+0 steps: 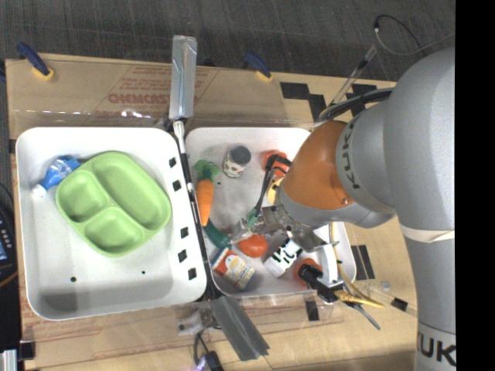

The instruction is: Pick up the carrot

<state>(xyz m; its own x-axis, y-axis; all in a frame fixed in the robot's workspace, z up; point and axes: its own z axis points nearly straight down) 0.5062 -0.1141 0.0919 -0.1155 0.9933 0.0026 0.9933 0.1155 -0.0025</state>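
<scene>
Against the left wall of the right-hand shallow white bin [255,136], just beside the divider between the two bins, lies the orange toy carrot with a green leafy top [205,198], its length running up and down the view with the green end toward the back. It rests on the bin floor, untouched, and stands apart from the gripper [259,224], which hangs near the middle of that bin below the grey arm with its orange wrist band [321,168]. How far the gripper's fingers are parted cannot be told from this slant, nor whether anything sits between them; the wrist covers much of it. Right below the gripper tip lies a rounded red-orange piece [251,246], close to it, though contact is unclear. Behind the carrot and to its right stands a small cylindrical can with a dark lid [236,161]. Toward the front of the bin sit a small orange-and-white packet [234,267] and a white bottle-like item with black markings [282,257]. A small dark green piece [219,236] lies just below the carrot's tip. Over in the left-hand shallow white bin [46,284] rests a light green plastic plate with three compartments [114,202], and a blue crumpled object [58,170] peeks out from behind its upper left edge.
</scene>
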